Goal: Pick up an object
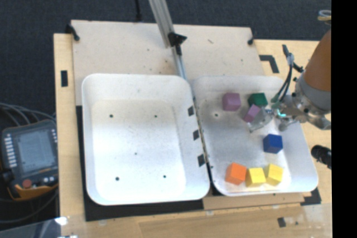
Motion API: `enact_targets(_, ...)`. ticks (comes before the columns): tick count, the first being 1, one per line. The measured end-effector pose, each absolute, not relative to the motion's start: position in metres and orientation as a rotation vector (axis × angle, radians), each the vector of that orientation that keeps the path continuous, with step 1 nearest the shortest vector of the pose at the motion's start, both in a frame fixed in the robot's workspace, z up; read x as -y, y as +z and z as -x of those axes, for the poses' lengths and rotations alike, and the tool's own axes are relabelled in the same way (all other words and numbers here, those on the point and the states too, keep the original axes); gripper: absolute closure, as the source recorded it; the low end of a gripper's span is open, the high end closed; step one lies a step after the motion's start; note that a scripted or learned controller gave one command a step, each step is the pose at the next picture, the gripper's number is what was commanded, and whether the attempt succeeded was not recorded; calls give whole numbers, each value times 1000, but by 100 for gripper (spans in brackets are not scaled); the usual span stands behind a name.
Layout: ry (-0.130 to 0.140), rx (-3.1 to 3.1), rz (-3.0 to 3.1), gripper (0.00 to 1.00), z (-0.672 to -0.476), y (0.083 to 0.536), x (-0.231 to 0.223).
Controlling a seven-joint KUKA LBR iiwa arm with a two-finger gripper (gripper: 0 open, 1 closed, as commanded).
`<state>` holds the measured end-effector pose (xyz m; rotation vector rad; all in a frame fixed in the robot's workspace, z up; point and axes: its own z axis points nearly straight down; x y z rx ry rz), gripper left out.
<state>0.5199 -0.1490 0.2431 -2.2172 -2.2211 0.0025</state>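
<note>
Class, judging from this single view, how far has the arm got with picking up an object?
Done: the gripper has reached into the right white bin, beside a small purple block. In hand: nothing visibly lifted; its grasp is unclear. Left: gripping and raising a block; the blue cube and orange cube lie untouched.

Blocks in right bin; left bin beside it.

The arm is cut off at the right edge; the gripper is too small and blurred to read, and partly overlaps a purple block
</note>
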Motion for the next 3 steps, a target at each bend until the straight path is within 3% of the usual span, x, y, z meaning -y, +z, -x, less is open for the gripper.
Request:
enact_targets(1,-2,2222,2223,0,-521,245,149)
enact_targets(3,5,2217,2222,0,-517,158,154)
